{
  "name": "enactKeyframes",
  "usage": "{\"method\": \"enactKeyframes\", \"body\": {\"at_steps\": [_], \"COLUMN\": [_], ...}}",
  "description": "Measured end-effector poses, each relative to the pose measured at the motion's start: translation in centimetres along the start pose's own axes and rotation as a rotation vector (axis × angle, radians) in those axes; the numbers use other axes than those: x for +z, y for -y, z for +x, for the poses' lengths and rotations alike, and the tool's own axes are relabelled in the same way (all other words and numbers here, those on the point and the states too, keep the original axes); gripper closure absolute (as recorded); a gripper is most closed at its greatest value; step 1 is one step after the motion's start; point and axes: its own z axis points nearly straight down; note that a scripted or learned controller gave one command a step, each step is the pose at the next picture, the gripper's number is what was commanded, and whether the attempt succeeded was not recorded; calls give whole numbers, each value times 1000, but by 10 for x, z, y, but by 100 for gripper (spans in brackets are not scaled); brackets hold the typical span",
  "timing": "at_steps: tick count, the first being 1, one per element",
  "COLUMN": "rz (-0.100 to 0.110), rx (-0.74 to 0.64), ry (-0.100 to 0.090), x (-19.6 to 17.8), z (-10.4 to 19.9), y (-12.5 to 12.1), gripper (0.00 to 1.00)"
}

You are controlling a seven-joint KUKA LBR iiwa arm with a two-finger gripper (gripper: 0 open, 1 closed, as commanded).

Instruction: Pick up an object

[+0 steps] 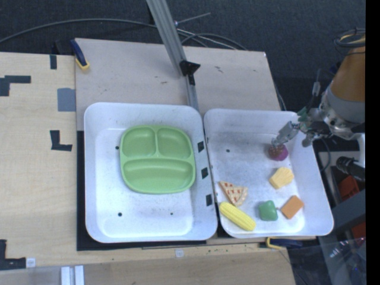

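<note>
The right bin [237, 126] holds several toy foods: a small purple piece [278, 152], a yellow block [281, 177], an orange block [292, 206], a green piece [268, 211], a corn cob [237, 216] and a pizza slice [233, 192]. My gripper [282, 139] reaches in from the right and hangs directly over the purple piece, its tip at the piece's top. Whether it touches the piece is unclear.
A green divided plate [158, 159] lies in the left bin [104, 218]. A metal pole [169, 31] slants up from the bins' shared far edge. Cables run across the dark floor behind the bench.
</note>
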Motion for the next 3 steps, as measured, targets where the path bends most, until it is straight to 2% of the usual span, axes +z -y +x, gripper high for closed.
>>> {"method": "enactKeyframes", "body": {"at_steps": [1, 3], "rz": [0, 7], "rx": [0, 0], "ry": [0, -1], "x": [0, 123], "z": [0, 10], "y": [0, 10], "gripper": [0, 0]}}
